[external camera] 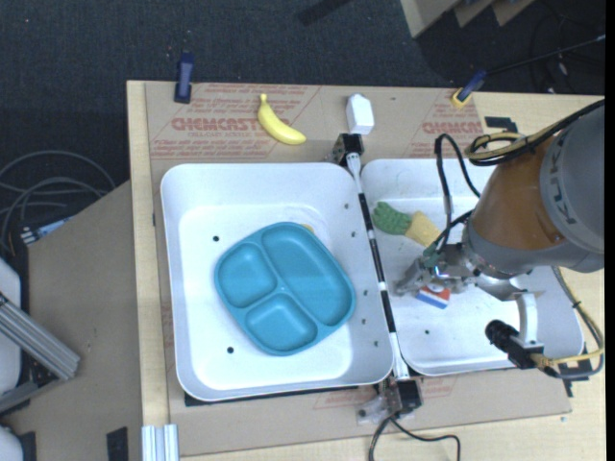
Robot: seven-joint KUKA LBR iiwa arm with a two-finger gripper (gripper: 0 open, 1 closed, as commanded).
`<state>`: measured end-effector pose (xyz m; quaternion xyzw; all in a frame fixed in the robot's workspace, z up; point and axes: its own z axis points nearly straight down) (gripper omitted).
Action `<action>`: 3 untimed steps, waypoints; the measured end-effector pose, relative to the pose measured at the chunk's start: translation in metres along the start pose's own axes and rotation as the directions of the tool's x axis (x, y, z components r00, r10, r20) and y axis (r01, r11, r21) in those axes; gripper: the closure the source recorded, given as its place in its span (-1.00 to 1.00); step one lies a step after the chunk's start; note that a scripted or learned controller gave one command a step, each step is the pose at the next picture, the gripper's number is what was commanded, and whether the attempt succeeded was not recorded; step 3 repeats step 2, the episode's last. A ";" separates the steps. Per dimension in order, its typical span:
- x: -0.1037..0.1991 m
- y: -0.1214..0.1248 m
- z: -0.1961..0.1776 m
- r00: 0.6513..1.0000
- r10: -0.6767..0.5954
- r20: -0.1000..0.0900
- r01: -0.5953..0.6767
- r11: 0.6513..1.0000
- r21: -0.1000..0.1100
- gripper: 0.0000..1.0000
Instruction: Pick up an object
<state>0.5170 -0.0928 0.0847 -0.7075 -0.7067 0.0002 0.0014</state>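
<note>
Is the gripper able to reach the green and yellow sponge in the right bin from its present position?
Probably yes. The gripper is low in the right bin, and the sponge lies close beside it with nothing between them.

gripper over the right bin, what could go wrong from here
1. The gripper sits low in the right bin, near a small red, white and blue object; it could nudge that flat piece aside rather than lift it.
2. The green and yellow sponge lies close by, so a sweep could drag it along.
3. The divider between bins is close, and the fingers might strike it.
</note>
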 end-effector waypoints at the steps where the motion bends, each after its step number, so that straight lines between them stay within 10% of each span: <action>1: 0.000 0.000 -0.009 1.000 0.001 0.001 -0.001 1.000 -0.001 1.00; 2: 0.066 0.000 -0.100 1.000 -0.003 0.001 0.003 1.000 -0.003 1.00; 3: 0.066 0.000 -0.100 1.000 -0.003 0.001 0.003 1.000 -0.003 1.00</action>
